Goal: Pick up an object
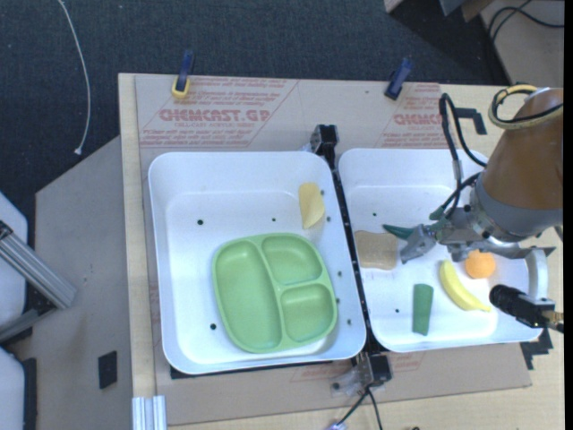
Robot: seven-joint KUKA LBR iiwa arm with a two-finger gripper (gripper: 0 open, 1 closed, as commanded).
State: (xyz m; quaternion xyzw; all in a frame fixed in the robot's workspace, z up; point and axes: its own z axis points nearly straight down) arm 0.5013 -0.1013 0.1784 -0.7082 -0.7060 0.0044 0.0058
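My gripper (403, 243) hangs over the right bin (394, 173), its dark fingers pointing left and spread apart, nothing between them. Just left of the fingertips a tan bread-like piece (375, 251) lies against the bin's left wall. An orange ball (481, 265) and a yellow banana (463, 288) lie beside the wrist, toward the bin's front right. A green block (421, 309) lies near the front of the same bin. In the left bin (179, 186) rest a green divided plate (273, 289) and a pale yellow wedge (311, 206).
The grey and orange arm (528, 168) covers the right bin's far right side. Black clamps (324, 138) sit where the bins meet, at back and front. Blue clips (183, 65) hold the cardboard bench top at the back edge.
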